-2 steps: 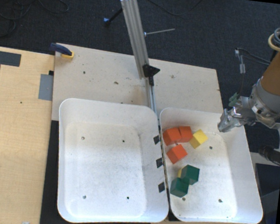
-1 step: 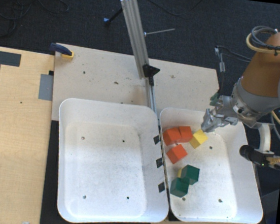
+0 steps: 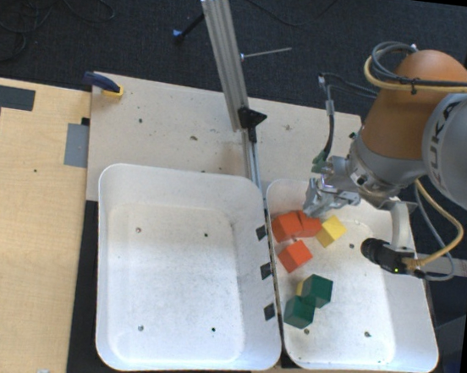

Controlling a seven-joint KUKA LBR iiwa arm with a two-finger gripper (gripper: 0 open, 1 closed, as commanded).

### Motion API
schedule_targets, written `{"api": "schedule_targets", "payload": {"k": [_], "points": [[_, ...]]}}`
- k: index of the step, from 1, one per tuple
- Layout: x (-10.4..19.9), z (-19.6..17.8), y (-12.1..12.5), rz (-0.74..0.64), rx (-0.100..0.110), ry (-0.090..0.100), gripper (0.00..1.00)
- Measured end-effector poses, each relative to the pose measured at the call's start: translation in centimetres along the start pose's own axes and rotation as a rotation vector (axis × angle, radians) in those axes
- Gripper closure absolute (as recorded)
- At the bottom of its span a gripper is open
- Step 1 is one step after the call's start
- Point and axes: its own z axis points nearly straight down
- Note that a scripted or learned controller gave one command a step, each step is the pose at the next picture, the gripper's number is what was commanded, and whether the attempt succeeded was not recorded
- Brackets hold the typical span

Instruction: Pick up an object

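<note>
The gripper [image 3: 324, 199] hangs low in the right white plastic bin [image 3: 385, 329]; whether it grips anything cannot be told. Just below it lie two orange foam blocks [image 3: 295, 225], a small yellow cube [image 3: 332, 231] beside, two green blocks [image 3: 308, 300] farther below.

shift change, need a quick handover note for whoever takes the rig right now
Gripper: low in the right bin, at its far edge, just above the orange blocks; nothing seen between its fingers.
Things: orange blocks, a yellow block and green blocks clustered along the right bin's left side.
Done: no pick yet.
Left: close on a block and lift it.
</note>
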Motion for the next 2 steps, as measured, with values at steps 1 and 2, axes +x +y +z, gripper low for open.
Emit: {"api": "schedule_targets", "payload": {"k": [1,2], "points": [[5.4,1.2,0.9,0.0,0.0,-0.001,1.0],[10.9,0.9,0.3,-0.001,0.0,0.0,1.0]]}}
